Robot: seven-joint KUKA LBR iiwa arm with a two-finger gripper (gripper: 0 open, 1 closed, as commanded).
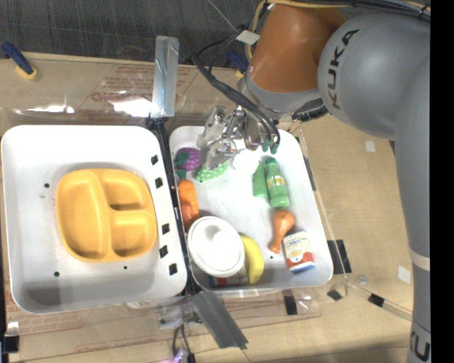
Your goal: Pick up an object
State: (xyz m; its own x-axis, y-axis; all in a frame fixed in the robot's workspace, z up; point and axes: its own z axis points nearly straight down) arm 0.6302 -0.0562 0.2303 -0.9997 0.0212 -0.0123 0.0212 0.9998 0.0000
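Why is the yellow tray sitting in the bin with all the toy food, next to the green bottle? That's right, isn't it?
Not quite. The camera view shows the yellow tray alone in the left bin. The toy food and the green bottle are in the right bin, where the gripper hangs near the far end.

White bowl (216,246) perhaps hides a can beneath.

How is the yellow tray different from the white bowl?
The yellow tray is squarish with divided compartments; the white bowl is round with none. The tray looks bigger than the bowl. The tray lies in the left bin, while the bowl sits in the right bin crowded among toy foods. Both sit flat.
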